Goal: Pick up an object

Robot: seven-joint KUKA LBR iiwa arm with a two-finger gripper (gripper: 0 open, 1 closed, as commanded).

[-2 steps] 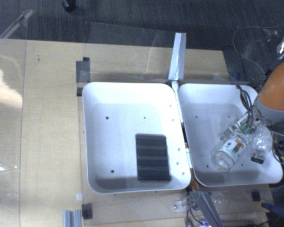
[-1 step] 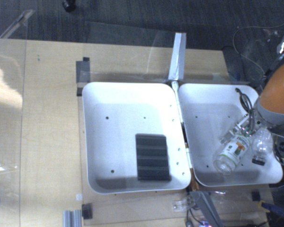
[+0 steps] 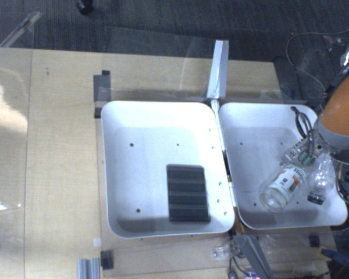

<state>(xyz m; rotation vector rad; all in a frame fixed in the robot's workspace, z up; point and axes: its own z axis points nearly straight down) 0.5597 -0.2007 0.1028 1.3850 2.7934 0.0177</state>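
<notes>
A black ridged rectangular block [image 3: 188, 193] lies flat in the left bin [image 3: 119, 156], toward its front. In the right bin [image 3: 250, 127] a clear plastic bottle with a white and green label [image 3: 282, 186] lies on its side, pointing to the front left. A second clear plastic piece [image 3: 321, 176] rests just right of it, with a small black cap [image 3: 315, 199] in front. My gripper [image 3: 301, 154] hangs over the right bin's right side, directly above the labelled bottle's upper end. The arm's orange band [image 3: 343, 112] sits above it.
A grey metal post [image 3: 217, 71] stands behind the seam between the two bins. Black brackets [image 3: 101, 86] sit at the left bin's back corner. Cables [image 3: 305, 45] loop behind the right bin. The wooden bench [image 3: 46, 173] spreads out to the left.
</notes>
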